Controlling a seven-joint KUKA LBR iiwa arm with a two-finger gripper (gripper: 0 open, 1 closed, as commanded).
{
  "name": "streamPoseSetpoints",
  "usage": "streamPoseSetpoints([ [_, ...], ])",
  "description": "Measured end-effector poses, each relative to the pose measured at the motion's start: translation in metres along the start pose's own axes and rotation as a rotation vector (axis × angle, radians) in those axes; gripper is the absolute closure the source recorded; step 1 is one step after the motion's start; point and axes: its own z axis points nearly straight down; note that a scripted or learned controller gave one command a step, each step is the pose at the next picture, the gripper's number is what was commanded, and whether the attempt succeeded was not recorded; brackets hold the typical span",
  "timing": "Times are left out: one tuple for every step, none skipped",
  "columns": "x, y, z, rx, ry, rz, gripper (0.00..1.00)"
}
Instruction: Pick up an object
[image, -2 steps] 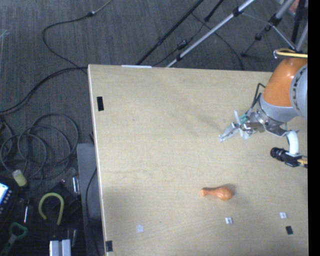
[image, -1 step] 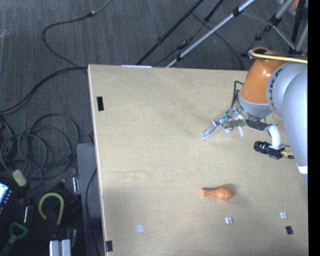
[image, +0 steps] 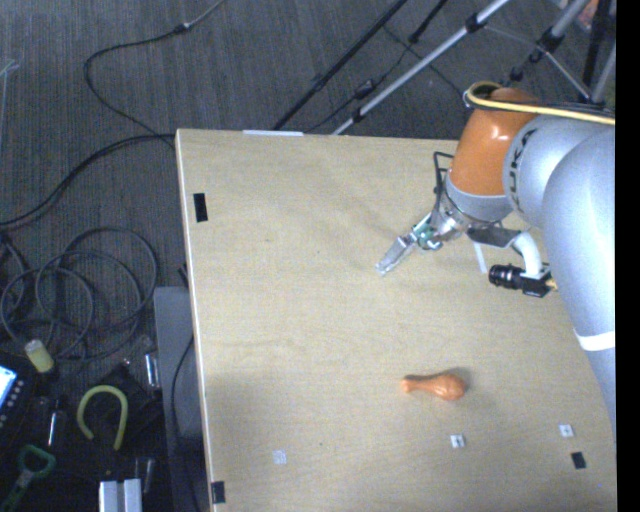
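Bench top (image: 300, 300) – matt pale wood-look board, smooth. Orange object (image: 436, 385) – smooth, prob. plastic or rubber. Arm (image: 570, 200) – glossy grey shell, orange band semi-gloss. Gripper (image: 397, 256) approx. metallic sheen. Floor (image: 90, 110) – dark ribbed carpet.

Bench top (image: 300, 300): pale tan, wood-like, plain, with faint streaks. Small black square marks sit near its left edge (image: 200, 207) and at its lower corners; a few tiny pale grey square marks (image: 457, 440) lie along its lower part.

Object (image: 437, 385): orange, pear-shaped, slightly darker toward its narrow end.

Arm (image: 575, 220): light grey, with a glossy orange band (image: 485, 150) above the wrist; a thin yellow line (image: 540, 108) runs over it. A black fitting (image: 518, 279) hangs below the wrist.

Gripper (image: 400, 255): silver-grey, with a small teal-green spot at its base.

Floor (image: 80, 100): dark grey carpet, fine ribbed pattern, crossed by black cables (image: 90, 270). A yellow-green hook shape (image: 100, 410) lies at lower left.
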Motion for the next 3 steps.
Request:
streamPoseSetpoints([
  [0.000, 0.000, -0.010, -0.001, -0.002, 0.001, 1.00],
  [-0.028, -0.015, -0.185, 0.001, -0.001, 0.228, 1.00],
  [0.036, -0.001, -0.132, 0.003, 0.003, 0.307, 1.00],
])
